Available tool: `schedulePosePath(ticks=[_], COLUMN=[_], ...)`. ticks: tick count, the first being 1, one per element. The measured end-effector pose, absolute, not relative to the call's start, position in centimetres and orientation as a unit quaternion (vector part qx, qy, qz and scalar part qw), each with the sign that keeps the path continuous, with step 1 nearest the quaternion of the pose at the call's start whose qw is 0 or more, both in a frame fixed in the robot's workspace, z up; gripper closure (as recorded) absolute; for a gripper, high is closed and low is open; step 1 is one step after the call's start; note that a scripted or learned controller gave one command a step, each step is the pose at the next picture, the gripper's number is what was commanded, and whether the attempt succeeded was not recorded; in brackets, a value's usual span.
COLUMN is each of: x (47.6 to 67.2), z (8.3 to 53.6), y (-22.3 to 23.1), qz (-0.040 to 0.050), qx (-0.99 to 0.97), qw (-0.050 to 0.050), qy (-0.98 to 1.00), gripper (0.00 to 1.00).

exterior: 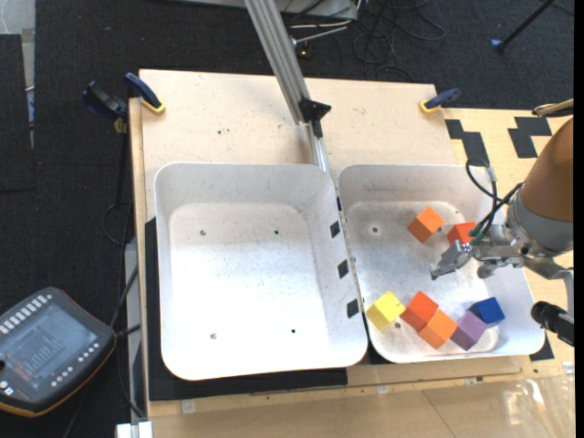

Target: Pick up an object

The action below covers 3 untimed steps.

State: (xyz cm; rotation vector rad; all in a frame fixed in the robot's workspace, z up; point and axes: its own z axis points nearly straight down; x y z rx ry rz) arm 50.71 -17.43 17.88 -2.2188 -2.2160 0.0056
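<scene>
Several small blocks lie in the right bin. An orange cube sits near the bin's middle, and a red block lies just right of it, partly hidden by the wrist. Along the front wall sit a yellow cube, a red-orange cube, an orange cube, a purple cube and a blue cube. My gripper hangs low over the bin floor, just below the red block and above the front group, with no block visibly in it.
The left bin lies beside the right one, the two sharing a raised divider. A slanted metal pole crosses the back of the bench. A teach pendant sits off the bench at the lower left.
</scene>
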Motion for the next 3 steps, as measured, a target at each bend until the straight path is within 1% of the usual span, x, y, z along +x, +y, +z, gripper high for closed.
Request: schedulePosePath(ticks=[2, 3], x=[50.8, 50.9], z=[9.3, 10.6], y=[-17.2, -17.2], qz=[0.0003, -0.0009], qx=[-0.707, -0.707], qw=[0.0, -0.001], qy=[-0.707, -0.707], gripper=[0.0, 1.0])
